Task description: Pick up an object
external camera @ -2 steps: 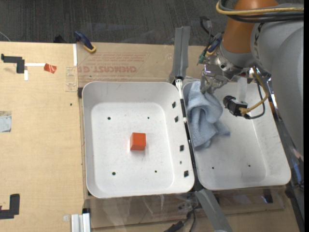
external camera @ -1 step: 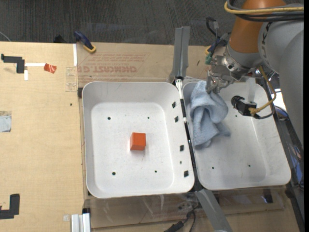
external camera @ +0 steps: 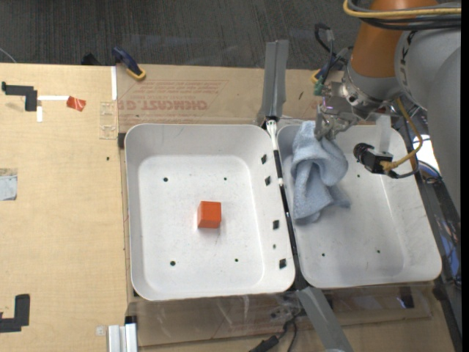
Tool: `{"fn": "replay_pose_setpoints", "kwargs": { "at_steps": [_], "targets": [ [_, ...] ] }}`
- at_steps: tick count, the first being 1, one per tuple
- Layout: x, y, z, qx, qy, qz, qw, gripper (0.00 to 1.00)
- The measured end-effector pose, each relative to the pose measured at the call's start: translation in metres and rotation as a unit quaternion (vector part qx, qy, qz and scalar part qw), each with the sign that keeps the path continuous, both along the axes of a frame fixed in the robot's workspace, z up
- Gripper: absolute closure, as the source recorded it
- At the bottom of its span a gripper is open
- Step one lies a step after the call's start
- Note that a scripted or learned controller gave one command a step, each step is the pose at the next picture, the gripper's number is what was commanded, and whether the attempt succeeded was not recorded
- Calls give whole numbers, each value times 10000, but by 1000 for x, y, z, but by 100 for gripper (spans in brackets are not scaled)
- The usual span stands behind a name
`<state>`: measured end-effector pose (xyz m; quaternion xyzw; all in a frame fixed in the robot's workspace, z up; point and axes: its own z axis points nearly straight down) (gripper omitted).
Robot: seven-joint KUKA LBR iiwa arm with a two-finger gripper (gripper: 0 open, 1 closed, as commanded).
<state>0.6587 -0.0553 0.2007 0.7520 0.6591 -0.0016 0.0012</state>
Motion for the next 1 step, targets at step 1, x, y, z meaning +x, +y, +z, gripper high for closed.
{"fn": "replay_pose_setpoints", "kwargs": {
  "at_steps": [1],
  "targets": [
    [-45,46,-10,16,9,1696,9855,100]
  ]
}}
